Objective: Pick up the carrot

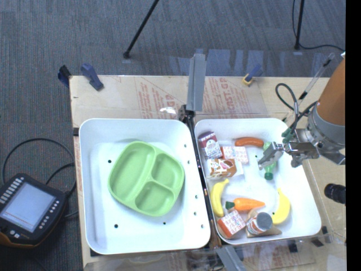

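Two white bins sit side by side on a desk (130,95), seen from above at a slant. The left bin (90,151) holds a green plate (146,177) with three compartments. The right bin (307,208) holds a scatter of toy food. The carrot (247,204), orange with a green stub on its left end, lies flat in the lower middle of this bin. A banana (218,196) lies just left of it, a second banana (281,206) lies to its right, and a jar (260,223) and a red packet (232,223) lie just below it. Higher in the bin are a sausage (249,141) and a few small cartons (217,157).

The arm (333,112) comes in from the right edge of the frame. Its jaws (271,158) hang over the upper right part of the right bin, above and to the right of the carrot and well apart from it. Whether the jaws are apart or together cannot be told; a small green item (268,175) lies just under them. A handheld screen (28,206) lies on the floor at lower left.
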